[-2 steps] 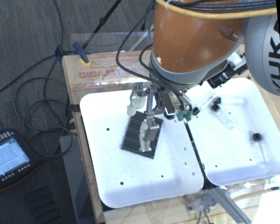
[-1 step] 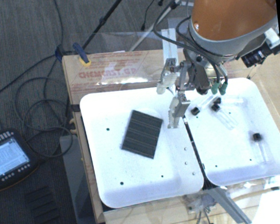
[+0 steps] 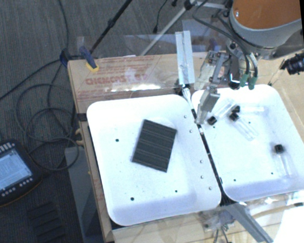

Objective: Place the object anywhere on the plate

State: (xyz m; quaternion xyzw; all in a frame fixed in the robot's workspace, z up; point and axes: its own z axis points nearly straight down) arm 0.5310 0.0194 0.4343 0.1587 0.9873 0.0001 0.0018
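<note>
**Gripper low at the bins' shared rim; vials in right bin, plate in left**

Nearest the camera, the front walls of the left bin (image 3: 151, 208) and the right bin (image 3: 257, 185) stand side by side on the bench (image 3: 80, 88), their inner rims touching. On the floor to the left lies a pendant (image 3: 5, 173) with cables around it.

In the right bin's near right part lies a clear near vial (image 3: 280, 155), its black cap pointing away from the camera. The black ribbed plate (image 3: 154, 145) lies flat in the middle of the left bin, turned at a slant and well apart from every vial.

Farther back in the right bin lie a clear tube (image 3: 247, 130) and, just beyond it, a far vial (image 3: 234, 113) with a black cap.

The gripper (image 3: 205, 115) hangs low over the right bin's far left corner, just beside the shared rim. A small black cap (image 3: 212, 120) sits at its tip. Whether the pincer is released, clenched or grasping anything cannot be told.

Behind it rises the arm (image 3: 266, 1), orange above grey. A clear sheet (image 3: 130, 71) covers the bench's far end.
</note>
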